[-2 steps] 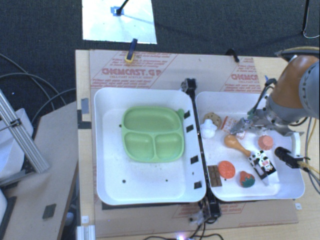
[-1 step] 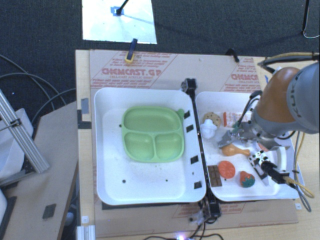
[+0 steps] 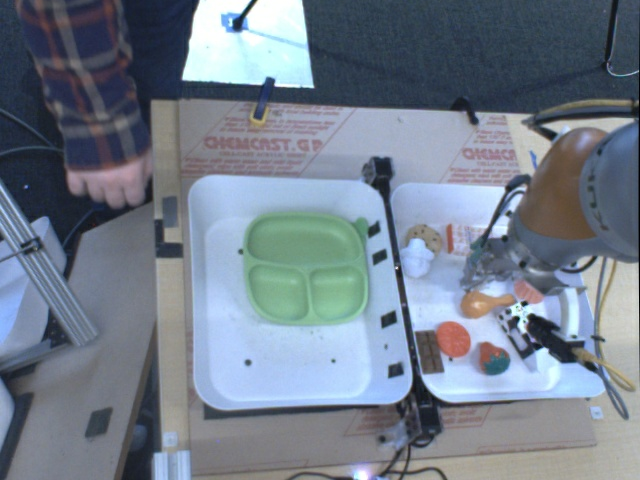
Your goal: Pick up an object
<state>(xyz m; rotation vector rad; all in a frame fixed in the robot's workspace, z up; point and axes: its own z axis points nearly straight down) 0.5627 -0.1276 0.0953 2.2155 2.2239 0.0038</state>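
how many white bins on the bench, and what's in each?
2. Left bin holds a green divided tray. Right bin holds small toy foods, with the gripper down among them; some may be hidden under the arm.

Divided plate in left bin; toys in right bin.

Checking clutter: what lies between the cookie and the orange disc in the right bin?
In the camera view, a small white toy sits just below the cookie; from there to the orange disc is bare bin floor.
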